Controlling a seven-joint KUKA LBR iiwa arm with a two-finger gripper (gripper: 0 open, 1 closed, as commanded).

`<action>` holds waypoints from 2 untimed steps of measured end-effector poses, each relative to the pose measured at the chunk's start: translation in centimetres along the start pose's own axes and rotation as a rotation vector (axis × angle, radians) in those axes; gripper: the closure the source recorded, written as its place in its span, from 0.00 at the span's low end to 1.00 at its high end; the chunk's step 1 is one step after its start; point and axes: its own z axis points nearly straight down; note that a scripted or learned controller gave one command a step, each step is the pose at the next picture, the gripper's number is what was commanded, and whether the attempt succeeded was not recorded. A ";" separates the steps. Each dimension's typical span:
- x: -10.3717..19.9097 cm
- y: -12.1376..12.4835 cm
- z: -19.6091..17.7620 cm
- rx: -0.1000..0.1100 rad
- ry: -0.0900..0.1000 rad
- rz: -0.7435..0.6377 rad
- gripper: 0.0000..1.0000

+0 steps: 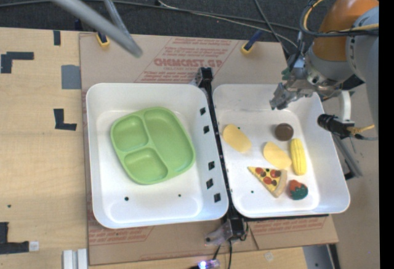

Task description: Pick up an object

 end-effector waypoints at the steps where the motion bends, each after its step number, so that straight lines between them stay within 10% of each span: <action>1: -0.8 -0.2 -4.8 0.000 -0.001 -0.001 1.00; 2: -0.7 -0.1 -8.7 0.001 0.000 -0.001 1.00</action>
